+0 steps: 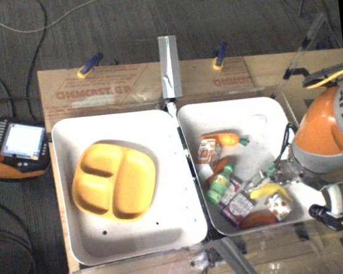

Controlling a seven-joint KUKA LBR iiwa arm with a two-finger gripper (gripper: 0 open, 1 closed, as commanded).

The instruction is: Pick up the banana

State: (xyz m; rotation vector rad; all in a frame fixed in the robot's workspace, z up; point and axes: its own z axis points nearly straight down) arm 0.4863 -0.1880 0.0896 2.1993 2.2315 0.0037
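We take the banana (266, 189) as our landmark: it lies in the right-hand bin (267, 110), low in that bin among a crowd of other food. The gripper (278, 173) sits just above and to the right of it, almost touching — placed there, we judge, to close on the fruit. How its jaws stand we cannot tell. A carrot (224, 139) lies further up the bin from the banana, and a green bottle (219, 183) just to its left. Well to the banana's left, in the other bin (71, 130), rests a yellow tray (115, 180) — apart from the job.
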